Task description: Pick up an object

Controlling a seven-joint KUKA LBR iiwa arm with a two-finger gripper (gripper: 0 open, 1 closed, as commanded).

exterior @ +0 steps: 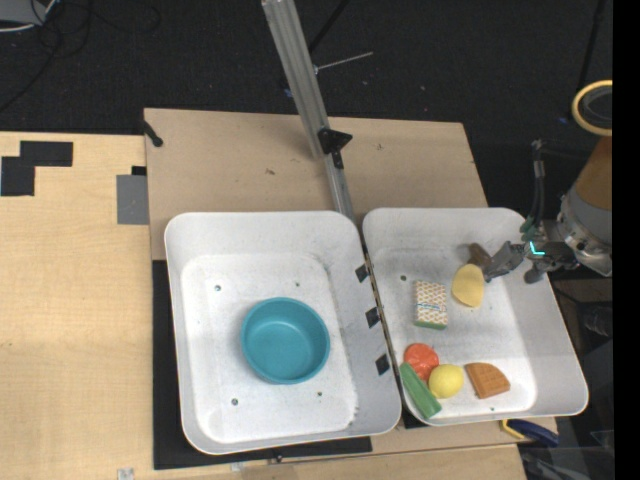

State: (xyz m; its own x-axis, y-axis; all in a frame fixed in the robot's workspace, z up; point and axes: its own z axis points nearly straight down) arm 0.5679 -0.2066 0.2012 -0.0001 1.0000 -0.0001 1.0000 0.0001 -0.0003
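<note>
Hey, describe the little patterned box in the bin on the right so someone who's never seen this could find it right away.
Start at the right white bin, the one without the teal bowl. Near its middle, just left of the pale yellow piece by the claw, lies the patterned box. It is the only rectangular, checkered item; its neighbours are plain-coloured and mostly rounded.

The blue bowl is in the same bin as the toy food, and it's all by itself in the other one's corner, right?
Not quite. The camera view shows the blue bowl alone in the left bin. The toy food lies in the right bin, where the end effector is.
</note>
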